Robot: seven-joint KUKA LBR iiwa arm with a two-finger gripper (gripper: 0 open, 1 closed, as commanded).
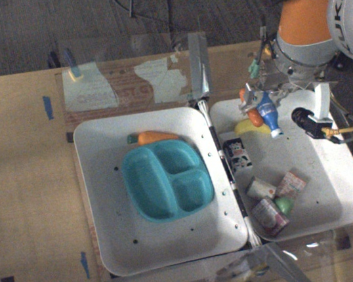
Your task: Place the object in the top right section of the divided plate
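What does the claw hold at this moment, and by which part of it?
The claw appears to hold a small blue and white bottle by its upper end; the bottle hangs over the right bin. The exact contact is hard to see.

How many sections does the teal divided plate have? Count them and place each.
3. The teal divided plate in the left bin has one large section on its left, one at top right and one at bottom right. None look hidden.

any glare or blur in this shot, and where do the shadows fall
Camera view: soft overall, small items in the right bin lack sharp edges; bright glare on the clear panel above the left bin; the teal divided plate is evenly lit with a faint shadow; the arm darkens the bin wall near the gripper.
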